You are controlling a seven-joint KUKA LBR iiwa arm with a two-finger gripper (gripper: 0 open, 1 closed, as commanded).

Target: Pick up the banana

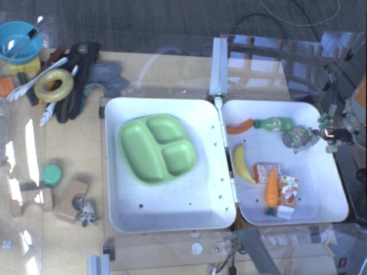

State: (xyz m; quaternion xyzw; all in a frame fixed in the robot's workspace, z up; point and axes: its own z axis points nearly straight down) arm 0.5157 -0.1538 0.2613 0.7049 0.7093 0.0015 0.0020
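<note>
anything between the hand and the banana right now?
Yes. The hand sits at the right bin's right edge, next to a can. The banana lies at the bin's left side; the can lies roughly between them.

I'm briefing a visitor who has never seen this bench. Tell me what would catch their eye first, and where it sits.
The green divided tray stands out most, filling the middle of the left bin. Next come the bright pieces in the right bin: the yellow banana near its left wall and the orange carrot beside it. The gripper sits at that bin's right side, by a crumpled can.
</note>
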